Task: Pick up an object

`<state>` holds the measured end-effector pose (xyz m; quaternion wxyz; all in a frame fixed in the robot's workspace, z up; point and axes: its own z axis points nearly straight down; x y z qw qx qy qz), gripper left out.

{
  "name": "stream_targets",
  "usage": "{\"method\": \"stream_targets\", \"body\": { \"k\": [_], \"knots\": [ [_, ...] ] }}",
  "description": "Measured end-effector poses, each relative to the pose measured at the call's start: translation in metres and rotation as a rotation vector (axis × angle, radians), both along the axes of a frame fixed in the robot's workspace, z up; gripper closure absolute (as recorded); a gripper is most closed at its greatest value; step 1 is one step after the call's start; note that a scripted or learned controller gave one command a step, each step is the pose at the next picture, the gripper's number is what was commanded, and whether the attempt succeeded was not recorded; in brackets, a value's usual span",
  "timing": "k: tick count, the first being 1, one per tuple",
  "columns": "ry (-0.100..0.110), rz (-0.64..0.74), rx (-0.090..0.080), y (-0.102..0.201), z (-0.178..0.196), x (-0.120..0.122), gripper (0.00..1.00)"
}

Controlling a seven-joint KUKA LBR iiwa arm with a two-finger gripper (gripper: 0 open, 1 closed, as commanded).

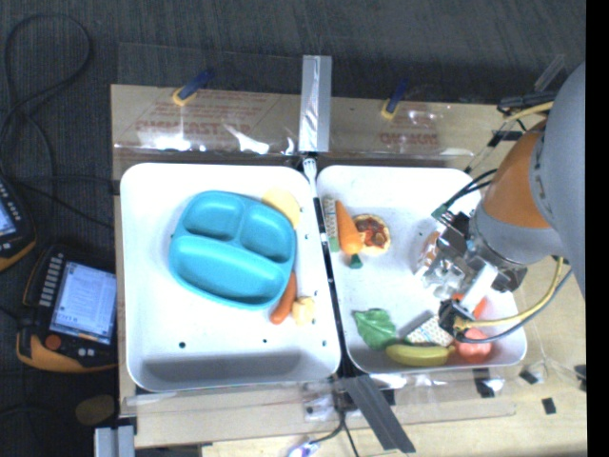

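Note:
My gripper (440,265) hangs low over the right bin (409,184), at its right side, with the grey arm and orange band behind it. Its metal fingers point down and left toward the bin floor. Just below it lie a yellow banana (417,354), a red tomato-like piece (474,347) and a small patterned grey item (426,329). A green leafy toy (375,327) lies left of these. An orange carrot (344,228) and a round pizza-like piece (373,232) sit at the bin's upper left. Nothing shows between the fingers.
The left bin (152,350) bears a blue divided plate (234,247), a yellow piece (282,203) at its upper right, and an orange carrot (284,299) with a small yellow piece (304,309) beside the divider. Cables run along the right bin's right side.

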<state>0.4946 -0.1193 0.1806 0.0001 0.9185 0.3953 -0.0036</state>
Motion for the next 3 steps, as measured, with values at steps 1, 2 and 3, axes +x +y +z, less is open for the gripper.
{"method": "stream_targets", "body": {
  "k": [1,2,3],
  "knots": [
    [-0.002,-0.508,-0.003,0.011,0.006,-0.012,1.0],
    [-0.004,-0.588,-0.004,0.038,0.103,-0.011,1.0],
    [-0.001,-0.603,-0.002,0.065,0.037,-0.012,1.0]
  ]
}}
